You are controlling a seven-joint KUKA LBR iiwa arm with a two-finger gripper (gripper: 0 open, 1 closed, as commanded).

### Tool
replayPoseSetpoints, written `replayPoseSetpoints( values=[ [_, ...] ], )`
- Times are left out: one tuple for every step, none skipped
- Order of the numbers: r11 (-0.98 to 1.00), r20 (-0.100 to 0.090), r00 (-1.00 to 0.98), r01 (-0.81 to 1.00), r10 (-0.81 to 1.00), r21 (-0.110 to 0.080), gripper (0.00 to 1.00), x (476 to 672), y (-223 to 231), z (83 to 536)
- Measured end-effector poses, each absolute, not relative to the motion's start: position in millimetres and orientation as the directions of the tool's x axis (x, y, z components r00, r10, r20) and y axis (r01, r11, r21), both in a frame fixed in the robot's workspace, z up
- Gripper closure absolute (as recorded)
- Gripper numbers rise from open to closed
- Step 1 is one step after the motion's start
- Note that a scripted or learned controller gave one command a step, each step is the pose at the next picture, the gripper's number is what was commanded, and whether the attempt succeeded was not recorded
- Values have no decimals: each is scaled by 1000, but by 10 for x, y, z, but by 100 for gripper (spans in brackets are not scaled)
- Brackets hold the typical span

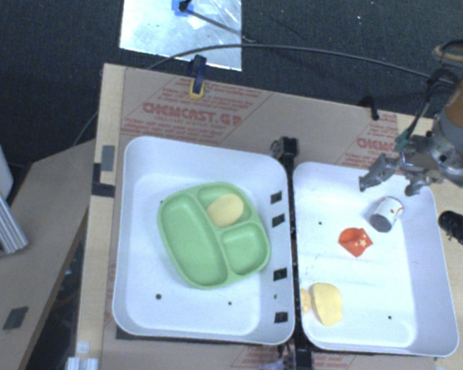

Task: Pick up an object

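2 bins (136, 235), 1 green tray (198, 247), 2 yellow pcs (226, 210), 1 cup (387, 213), 1 red pc (355, 241); hand (395, 178) open, holding nothing.

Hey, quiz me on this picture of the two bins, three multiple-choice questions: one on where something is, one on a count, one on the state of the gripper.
1. Where does the green divided plate lie?
A. In the left bin
B. In the right bin
C. On the cardboard outside the bins

2. How many loose objects lie in the right bin?
A. One
B. Three
C. Five

3. What is the gripper doing?
A. Clamped on the red object
B. Open above the white cup, holding nothing
C. Resting on the green plate

Answers:
1. A, the plate sits in the left bin, with a yellow object in one compartment.
2. B, a white cup, a red object and a yellow one lie there.
3. B, its fingers stand apart just above the cup with nothing between them.
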State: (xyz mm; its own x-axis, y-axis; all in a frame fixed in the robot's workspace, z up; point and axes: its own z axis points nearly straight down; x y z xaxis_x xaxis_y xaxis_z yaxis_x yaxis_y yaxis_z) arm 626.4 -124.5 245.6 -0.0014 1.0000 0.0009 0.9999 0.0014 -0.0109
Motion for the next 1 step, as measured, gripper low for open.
replayPoseSetpoints(
  values=[
    [3, -1, -3, 1000, 1000, 2, 0, 6283, -1243, 2536]
  ],
)
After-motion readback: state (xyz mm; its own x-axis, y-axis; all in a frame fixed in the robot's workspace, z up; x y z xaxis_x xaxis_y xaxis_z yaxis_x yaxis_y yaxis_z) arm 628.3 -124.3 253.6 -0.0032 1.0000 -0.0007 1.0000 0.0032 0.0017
